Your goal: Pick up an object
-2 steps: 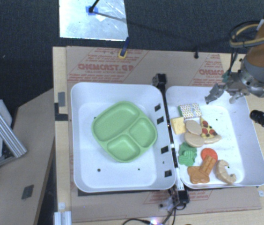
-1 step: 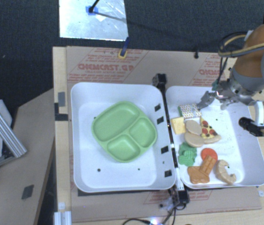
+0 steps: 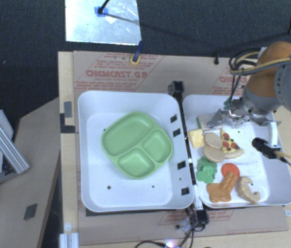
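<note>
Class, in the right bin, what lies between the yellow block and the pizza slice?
In the camera view, a tan oval slice lies between the yellow block and the pizza slice.

red "CHEMCAST GP" lettering on the brown bench sheet [image 3: 150, 68], same print partly readable near its right corner
</note>
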`<state>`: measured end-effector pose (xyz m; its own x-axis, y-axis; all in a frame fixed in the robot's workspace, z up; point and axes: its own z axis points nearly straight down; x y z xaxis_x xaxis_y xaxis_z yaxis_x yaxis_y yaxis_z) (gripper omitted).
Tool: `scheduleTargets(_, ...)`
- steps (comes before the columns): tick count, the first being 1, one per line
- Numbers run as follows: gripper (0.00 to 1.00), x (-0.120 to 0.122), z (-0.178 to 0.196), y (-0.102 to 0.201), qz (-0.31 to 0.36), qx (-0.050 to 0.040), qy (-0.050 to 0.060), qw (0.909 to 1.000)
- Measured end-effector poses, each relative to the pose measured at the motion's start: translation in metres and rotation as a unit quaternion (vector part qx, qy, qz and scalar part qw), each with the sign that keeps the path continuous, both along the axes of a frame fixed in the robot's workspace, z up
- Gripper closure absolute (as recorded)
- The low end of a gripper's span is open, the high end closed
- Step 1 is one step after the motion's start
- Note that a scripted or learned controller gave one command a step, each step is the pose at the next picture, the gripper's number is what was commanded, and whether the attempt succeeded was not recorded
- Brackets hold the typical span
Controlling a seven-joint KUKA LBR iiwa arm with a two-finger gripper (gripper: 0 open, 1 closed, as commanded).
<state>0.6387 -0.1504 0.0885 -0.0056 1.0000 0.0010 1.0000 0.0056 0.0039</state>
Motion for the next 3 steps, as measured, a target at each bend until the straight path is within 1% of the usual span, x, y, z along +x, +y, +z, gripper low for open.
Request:
scheduleTargets(1,0.0,0.003,0.001,0.0,0.001,-0.0009,-0.001,1.0)
scheduleTargets(2,1.0,0.006,0.015,0.001,0.002,-0.0006,-0.006,1.0)
scheduleTargets(3,1.0,0.004,0.079,0.003,0.0,-0.0013,-0.002,1.0)
